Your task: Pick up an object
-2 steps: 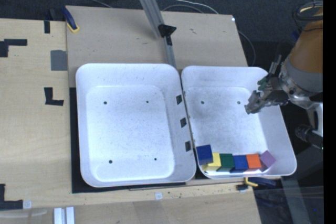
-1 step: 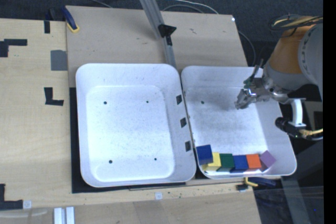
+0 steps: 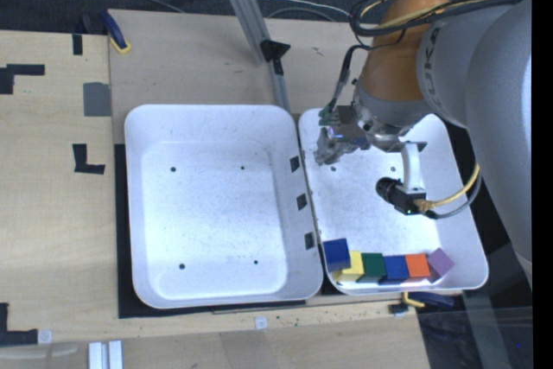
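Observation:
Along the near wall of the right bin (image 3: 462, 225) lies a row of small blocks: a blue one (image 3: 335, 252) on a yellow one (image 3: 350, 269), then green (image 3: 372, 265), blue (image 3: 395, 268), orange (image 3: 416, 265) and purple (image 3: 440, 261). My gripper (image 3: 328, 149) hangs over the far left part of that bin, well away from the blocks. I see nothing between its fingers.
The left bin (image 3: 143, 186) stands beside the right one, with black clips (image 3: 301, 200) on the shared rim. A grey metal pole (image 3: 244, 0) slants in from the top. A black cable end (image 3: 395, 193) hangs under the wrist. Black tape marks lie on the bench at left.

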Robot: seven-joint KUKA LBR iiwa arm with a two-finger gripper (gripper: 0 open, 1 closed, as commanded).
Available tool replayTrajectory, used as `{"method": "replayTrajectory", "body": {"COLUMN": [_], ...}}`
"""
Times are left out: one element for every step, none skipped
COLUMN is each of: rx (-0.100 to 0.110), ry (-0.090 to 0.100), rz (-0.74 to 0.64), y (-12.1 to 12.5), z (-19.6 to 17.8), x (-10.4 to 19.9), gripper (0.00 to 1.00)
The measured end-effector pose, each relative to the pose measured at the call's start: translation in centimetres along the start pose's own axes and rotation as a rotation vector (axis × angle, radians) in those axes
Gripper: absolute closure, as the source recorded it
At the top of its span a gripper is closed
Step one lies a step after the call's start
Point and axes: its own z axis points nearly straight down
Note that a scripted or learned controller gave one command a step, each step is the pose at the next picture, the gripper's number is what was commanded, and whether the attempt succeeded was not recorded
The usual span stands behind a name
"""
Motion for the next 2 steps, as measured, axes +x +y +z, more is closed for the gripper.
{"method": "replayTrajectory", "body": {"rx": [0.001,-0.004], "ry": [-0.001,-0.008], "rz": [0.004,0.015], "y": [3.3,6.5], "z": [0.2,-9.2], "x": [4.0,-10.8], "gripper": [1.0,1.0]}}
